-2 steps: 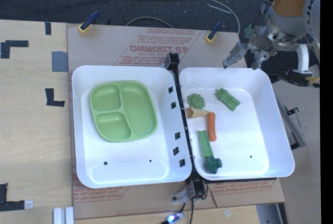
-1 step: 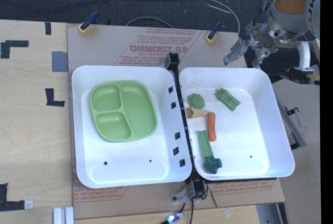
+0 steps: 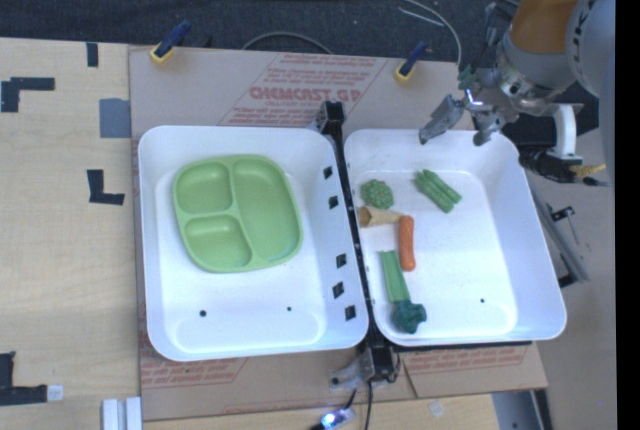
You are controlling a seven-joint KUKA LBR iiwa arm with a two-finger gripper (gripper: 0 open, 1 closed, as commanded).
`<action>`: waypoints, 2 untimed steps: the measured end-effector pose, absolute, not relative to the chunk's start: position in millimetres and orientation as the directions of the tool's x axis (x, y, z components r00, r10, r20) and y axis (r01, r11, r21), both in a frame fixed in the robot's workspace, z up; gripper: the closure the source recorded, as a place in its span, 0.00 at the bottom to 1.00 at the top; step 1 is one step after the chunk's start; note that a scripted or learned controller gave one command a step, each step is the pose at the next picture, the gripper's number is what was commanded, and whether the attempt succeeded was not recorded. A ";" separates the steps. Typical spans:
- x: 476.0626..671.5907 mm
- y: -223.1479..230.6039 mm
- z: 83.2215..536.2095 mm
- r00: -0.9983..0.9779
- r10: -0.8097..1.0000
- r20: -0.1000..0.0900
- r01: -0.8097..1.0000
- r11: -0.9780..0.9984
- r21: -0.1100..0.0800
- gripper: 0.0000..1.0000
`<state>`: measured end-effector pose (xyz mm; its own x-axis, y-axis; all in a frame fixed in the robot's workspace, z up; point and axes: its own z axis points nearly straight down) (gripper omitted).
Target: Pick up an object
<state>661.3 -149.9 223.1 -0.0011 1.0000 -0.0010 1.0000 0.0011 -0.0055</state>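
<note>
Glossy white plastic bins (image 3: 240, 333), smooth matt green plastic tray (image 3: 238, 214), brown cardboard sheet (image 3: 290, 88), pale wood-look bench (image 3: 60, 258)

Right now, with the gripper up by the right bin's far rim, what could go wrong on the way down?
1. The open gripper hangs over the right bin's far rim; a straight descent could hit it.
2. The carrot, broccoli and green stalk lie close together, so the fingers may nudge a neighbour.
3. The stalk lies near the divider, leaving little room.
</note>
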 end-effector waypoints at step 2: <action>653.0 -152.7 105.7 -0.002 1.000 -0.001 1.000 0.002 -0.007 0.00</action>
<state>653.0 -152.7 105.7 -0.0023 1.0000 -0.0008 1.0000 0.0023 -0.0070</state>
